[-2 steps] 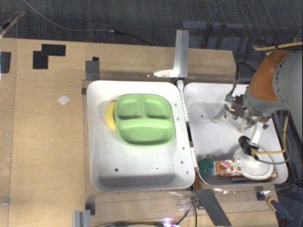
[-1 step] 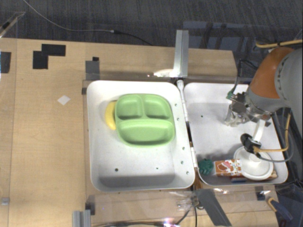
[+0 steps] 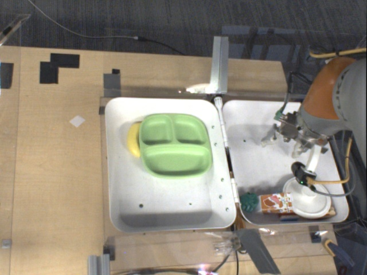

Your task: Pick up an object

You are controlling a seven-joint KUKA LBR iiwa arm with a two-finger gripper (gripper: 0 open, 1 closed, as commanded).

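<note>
My gripper (image 3: 284, 145) hangs over the back half of the right bin (image 3: 252, 165), fingers spread apart and nothing between them. At that bin's front edge lie a small teal object (image 3: 249, 201), an orange and white carton (image 3: 277, 203) on its side, and a white bowl (image 3: 311, 204) at the front right corner. The gripper is behind and above these three, apart from all of them. In the left bin (image 3: 123, 182) rests a green divided plate (image 3: 174, 144), with a yellow object (image 3: 133, 140) partly hidden under its left edge.
A metal post (image 3: 220, 65) rises behind the seam between the bins. The arm's grey body and orange band (image 3: 324, 96) fill the right bin's far right side, and cables (image 3: 327, 179) loop above the white bowl.
</note>
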